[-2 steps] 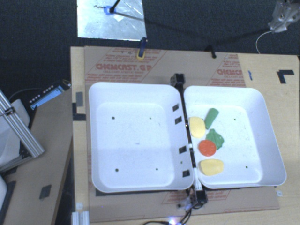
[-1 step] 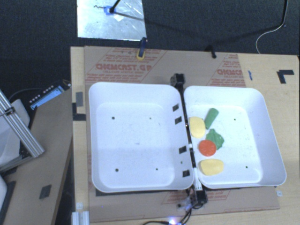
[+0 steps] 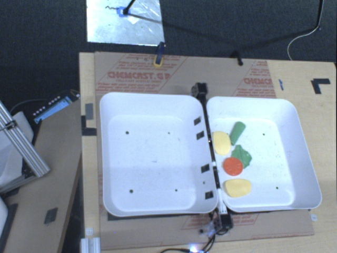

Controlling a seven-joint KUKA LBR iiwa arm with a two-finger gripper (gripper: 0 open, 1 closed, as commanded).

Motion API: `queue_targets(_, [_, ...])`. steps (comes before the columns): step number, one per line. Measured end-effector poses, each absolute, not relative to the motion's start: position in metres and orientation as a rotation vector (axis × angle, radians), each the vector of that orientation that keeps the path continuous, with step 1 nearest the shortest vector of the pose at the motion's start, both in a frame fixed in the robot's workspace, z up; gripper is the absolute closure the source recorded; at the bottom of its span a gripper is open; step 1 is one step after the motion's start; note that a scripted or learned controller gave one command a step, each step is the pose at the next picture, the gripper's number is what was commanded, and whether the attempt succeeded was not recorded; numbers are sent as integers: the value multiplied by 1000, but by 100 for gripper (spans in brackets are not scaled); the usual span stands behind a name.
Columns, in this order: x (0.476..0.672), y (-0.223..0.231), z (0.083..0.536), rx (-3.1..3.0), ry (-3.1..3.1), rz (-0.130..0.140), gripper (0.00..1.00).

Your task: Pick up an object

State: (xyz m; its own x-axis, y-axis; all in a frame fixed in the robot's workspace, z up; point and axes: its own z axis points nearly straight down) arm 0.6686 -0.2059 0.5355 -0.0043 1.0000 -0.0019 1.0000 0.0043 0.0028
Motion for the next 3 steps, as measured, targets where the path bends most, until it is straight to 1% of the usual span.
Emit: queue_targets(3, [669, -206, 535, 2214, 2224, 1, 100])
